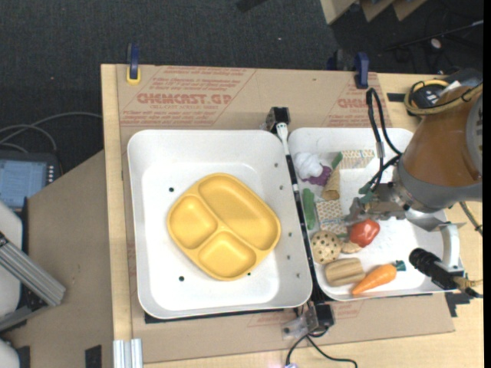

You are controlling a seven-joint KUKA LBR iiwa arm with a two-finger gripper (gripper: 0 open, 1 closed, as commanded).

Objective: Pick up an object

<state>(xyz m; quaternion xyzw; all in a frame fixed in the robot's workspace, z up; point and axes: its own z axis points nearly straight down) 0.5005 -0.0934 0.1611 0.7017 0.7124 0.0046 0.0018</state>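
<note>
The gripper is low in the right bin, reaching in from the right under the grey and orange arm. Whether it is wide, narrow or holding anything cannot be told from here, as the wrist covers it. A red tomato lies just near of it, close to or touching it; which of the two cannot be told. Left of the tomato is a cookie, and nearer still a bread roll with a carrot at its right. A green pod lies along the bin's left wall. Farther back are a white garlic bulb, a purple piece and a cracker. The left bin holds a yellow tray with three compartments, well apart from the gripper.
</note>
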